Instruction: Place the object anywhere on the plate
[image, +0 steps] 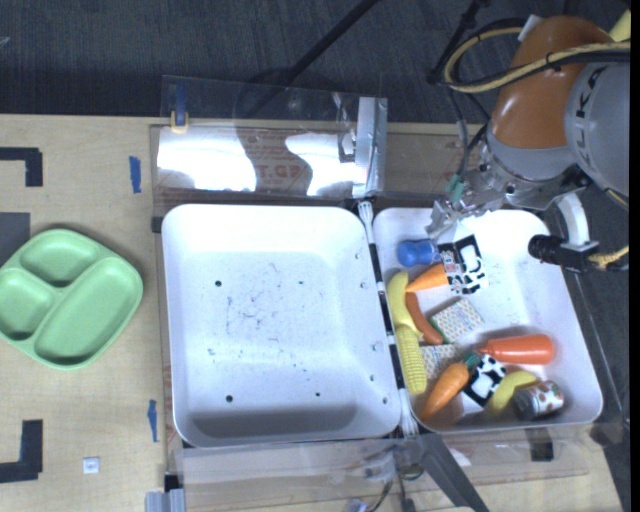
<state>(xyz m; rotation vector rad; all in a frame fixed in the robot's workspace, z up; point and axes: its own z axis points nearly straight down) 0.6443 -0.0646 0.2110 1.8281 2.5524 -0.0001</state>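
The green divided plate (66, 297) lies on the bench at the far left, outside both bins. My gripper (461, 266) hangs low over the upper middle of the right bin (560, 300), its black-and-white marked tip right beside a small orange carrot-like piece (427, 280). The view does not show whether that piece is held or only touched. A blue object (415, 252) lies just left of the gripper.
The right bin also holds a yellow banana (398, 298), a corn cob (410, 358), a second carrot (443, 389), an orange-red sausage shape (519, 349), a checkered pad (456, 321) and a small can (541, 401). The left bin (270, 310) lies between the gripper and the plate.
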